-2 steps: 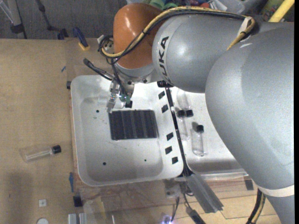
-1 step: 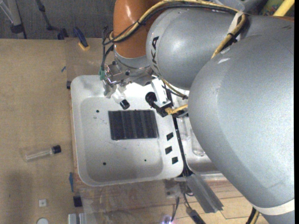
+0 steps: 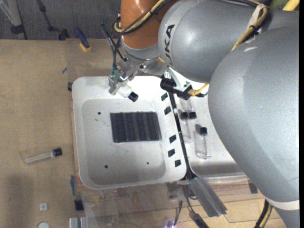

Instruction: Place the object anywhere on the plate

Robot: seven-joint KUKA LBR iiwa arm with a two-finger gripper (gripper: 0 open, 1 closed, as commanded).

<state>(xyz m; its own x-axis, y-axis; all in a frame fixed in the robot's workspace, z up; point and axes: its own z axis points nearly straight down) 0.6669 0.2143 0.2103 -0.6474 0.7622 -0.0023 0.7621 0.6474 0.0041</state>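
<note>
Reaching in from the right, with the grey arm (image 3: 247,80) bulking large across the right bin (image 3: 216,163) and hiding much of it. Bent forward at the wrist, orange band (image 3: 140,13) uppermost in view, yellow cable (image 3: 156,6) looping over it. Ending in the gripper (image 3: 115,83), pointed down over the far corner of the left bin (image 3: 80,127), close to the rim.

Spread or pinching: cannot tell at this slant and blur. A small clear vial (image 3: 127,94) with a black cap lying tilted right at the gripper's tip, cap end pointing away from it toward the bin's middle; touching or merely just beside, unclear, and held or resting on the bin floor, also unclear.

Toward the near side from the gripper, and a little to its right: the dark ribbed plate (image 3: 135,126), flat on the bin floor, apart from the vial.

Well to the gripper's right, past the divider, two more vials (image 3: 203,142) in the right bin. Far off to the near left of the gripper, outside the bins, a stray vial (image 3: 42,155) on the bench (image 3: 33,103).
</note>
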